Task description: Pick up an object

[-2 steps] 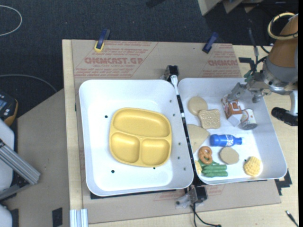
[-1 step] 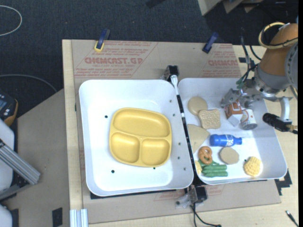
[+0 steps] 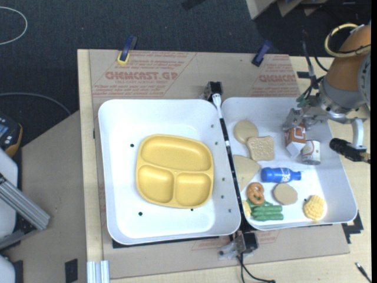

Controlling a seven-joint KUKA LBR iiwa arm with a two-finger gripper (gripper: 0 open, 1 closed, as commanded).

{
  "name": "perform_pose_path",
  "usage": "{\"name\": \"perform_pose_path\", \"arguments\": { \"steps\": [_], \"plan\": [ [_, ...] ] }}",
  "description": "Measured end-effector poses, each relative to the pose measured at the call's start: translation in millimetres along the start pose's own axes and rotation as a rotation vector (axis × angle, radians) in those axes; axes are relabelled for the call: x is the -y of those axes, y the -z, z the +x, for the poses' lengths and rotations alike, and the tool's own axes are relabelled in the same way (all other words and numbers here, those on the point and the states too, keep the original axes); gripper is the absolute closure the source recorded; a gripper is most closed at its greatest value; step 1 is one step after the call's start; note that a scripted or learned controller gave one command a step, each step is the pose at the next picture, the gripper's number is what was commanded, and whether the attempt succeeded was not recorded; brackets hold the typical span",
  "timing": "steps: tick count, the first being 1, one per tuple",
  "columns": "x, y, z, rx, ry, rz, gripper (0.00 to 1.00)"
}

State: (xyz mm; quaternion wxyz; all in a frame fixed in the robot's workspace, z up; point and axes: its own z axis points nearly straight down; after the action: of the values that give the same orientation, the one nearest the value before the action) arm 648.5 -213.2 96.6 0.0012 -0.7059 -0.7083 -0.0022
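Orange-and-white carton (image 3: 296,137) stands under the gripper (image 3: 301,121)

The bench carries two white bins, the left bin (image 3: 112,158) and the right bin (image 3: 339,181); the left one holds a single yellow divided plate (image 3: 174,170). The right bin holds nine small items: one round cracker (image 3: 245,130), one slice of toast (image 3: 261,148), one pale wedge (image 3: 245,168), one blue bottle (image 3: 280,174), one pretzel (image 3: 255,192), one tan cookie (image 3: 285,194), one bunch of green beans (image 3: 266,211), one yellow corn piece (image 3: 314,206) and one orange-and-white carton (image 3: 299,141). Two clamps grip the bench's far edge, one yellow-tipped clamp (image 3: 125,52) and one dark blue clamp (image 3: 261,53).
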Motion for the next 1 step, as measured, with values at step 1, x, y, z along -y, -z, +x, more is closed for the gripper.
{"name": "perform_pose_path", "arguments": {
  "steps": [1],
  "plan": [
    [-5.6,45.0,-3.2,0.008,-0.003,-0.006,1.0]
  ]
}}
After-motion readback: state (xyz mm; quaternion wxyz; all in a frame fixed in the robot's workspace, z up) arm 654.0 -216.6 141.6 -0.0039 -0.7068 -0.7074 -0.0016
